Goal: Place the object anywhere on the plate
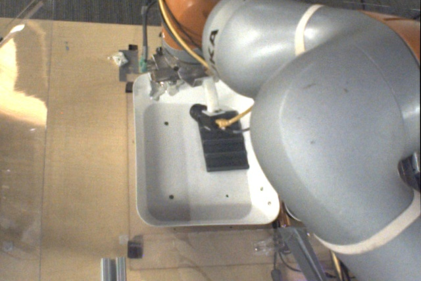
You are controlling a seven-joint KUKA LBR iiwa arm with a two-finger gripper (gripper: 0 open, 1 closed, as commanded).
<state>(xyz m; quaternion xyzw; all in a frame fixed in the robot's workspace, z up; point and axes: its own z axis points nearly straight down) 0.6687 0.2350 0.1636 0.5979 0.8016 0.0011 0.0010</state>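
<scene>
Reaching in from the right, the grey arm (pixel 316 76) covers most of my view and hides the right edge of the white bin (pixel 171 171). Its gripper (pixel 161 79) hangs over the bin's upper left corner, by the rim; I cannot tell whether it is released or clenched.

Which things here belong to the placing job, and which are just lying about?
Job:
- gripper, at the top rim of the white bin

Lying about:
- small dark block on the bench, below the bin
- metal piece at the bottom edge

The arm covers the bin's right side.
</scene>
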